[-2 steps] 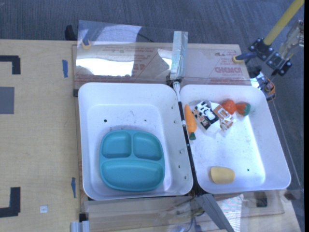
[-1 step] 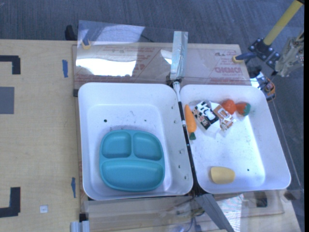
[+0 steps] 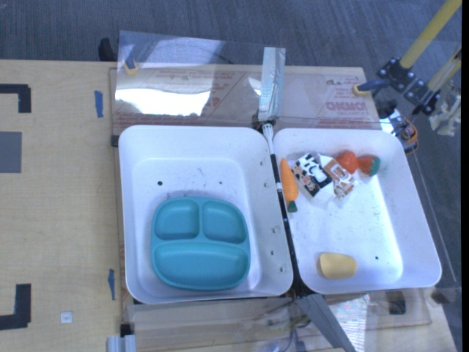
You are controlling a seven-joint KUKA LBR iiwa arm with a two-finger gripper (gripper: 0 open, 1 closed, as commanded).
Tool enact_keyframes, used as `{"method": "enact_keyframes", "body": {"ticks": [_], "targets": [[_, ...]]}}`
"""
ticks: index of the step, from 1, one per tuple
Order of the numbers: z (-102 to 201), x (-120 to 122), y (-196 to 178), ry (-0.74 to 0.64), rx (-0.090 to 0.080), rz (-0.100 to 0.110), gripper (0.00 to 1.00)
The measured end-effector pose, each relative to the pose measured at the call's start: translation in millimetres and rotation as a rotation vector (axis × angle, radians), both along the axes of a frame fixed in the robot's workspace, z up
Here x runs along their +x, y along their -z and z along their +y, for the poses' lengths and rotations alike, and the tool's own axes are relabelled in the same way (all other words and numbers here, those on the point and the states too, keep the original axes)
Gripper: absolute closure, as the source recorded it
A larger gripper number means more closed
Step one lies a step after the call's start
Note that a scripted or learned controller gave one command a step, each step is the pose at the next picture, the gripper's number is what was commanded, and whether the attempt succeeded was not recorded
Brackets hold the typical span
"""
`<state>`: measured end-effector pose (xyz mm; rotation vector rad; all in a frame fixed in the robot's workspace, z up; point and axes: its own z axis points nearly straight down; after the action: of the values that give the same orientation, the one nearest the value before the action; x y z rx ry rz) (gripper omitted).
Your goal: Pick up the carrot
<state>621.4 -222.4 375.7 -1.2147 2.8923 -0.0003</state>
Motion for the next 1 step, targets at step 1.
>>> {"method": "enact_keyframes", "body": {"ticks": [1], "targets": [[0.4,-13.2,32.5,-0.6,0.001,0.002,1.0]]}}
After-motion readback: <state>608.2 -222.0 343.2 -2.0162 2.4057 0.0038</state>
